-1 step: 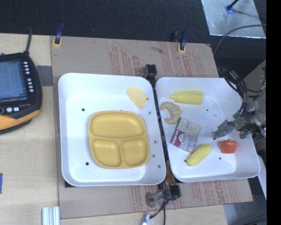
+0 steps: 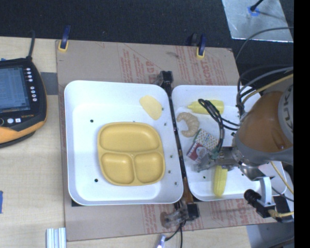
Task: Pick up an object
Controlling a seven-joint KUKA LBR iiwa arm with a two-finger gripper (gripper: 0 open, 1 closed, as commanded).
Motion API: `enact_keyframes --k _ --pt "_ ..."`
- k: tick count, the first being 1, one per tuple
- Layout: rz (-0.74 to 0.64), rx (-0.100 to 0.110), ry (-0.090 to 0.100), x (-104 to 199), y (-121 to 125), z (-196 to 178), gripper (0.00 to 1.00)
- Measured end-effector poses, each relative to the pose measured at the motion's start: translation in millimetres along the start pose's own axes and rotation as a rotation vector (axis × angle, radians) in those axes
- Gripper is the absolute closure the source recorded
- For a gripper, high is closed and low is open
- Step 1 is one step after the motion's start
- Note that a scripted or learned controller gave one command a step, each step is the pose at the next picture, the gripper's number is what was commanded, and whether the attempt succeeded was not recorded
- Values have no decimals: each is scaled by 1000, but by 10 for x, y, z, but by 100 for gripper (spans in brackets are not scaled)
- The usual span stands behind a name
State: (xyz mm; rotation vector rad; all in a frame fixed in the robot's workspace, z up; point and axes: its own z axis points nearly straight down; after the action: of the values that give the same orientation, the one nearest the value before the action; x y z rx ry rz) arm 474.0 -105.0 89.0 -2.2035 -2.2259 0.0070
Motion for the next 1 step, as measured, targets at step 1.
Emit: enact_keyframes --k 1 --pt "-2 -3 -4 -29 11 -122 100"
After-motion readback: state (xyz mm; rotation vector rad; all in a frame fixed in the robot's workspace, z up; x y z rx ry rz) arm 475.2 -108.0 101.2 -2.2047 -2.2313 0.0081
